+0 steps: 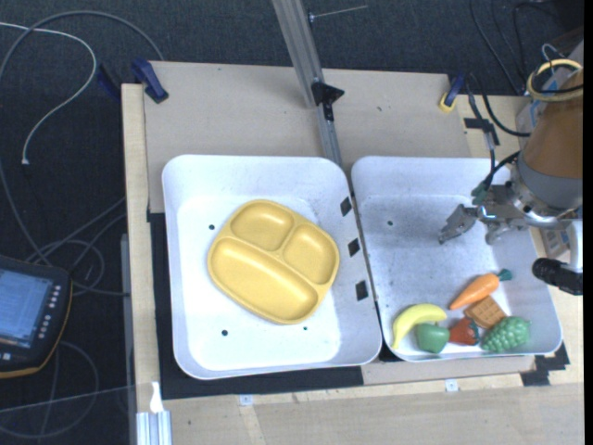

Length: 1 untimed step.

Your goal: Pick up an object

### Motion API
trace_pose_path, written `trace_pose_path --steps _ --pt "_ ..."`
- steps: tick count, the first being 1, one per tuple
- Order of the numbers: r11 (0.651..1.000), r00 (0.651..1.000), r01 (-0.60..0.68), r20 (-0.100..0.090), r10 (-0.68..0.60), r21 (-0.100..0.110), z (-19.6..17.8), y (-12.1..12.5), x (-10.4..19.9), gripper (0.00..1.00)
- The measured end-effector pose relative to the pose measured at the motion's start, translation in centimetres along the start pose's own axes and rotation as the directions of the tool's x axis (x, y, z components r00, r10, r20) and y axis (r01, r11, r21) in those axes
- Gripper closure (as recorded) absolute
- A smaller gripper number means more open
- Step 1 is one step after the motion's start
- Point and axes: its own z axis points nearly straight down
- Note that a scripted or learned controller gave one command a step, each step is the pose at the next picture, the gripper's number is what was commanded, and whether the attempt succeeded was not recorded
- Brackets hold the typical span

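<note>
The end effector [473, 223] hangs over the bare top part of the right bin [408, 193] with its two fingers spread apart and nothing between them. To do this step well, I think it should go down toward the toy food in the bin's near corner and close on just one piece, like the carrot [476, 290] on top. I count one carrot, one banana [413, 319], one green apple [431, 337], one bunch of green grapes [506, 334], and one yellow plate [272, 260] in the left bin [185, 248].

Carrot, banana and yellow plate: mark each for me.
carrot [474, 291], camera view, middle of its orange body.
banana [414, 319], camera view, top of its curve.
yellow plate [264, 281], camera view, large front compartment.
</note>
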Motion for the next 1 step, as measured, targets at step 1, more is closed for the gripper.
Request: trace_pose_path --steps 1 --pt "1.0 1.0 0.0 0.0 0.0 0.0 6.3 -0.5 0.12 0.0"
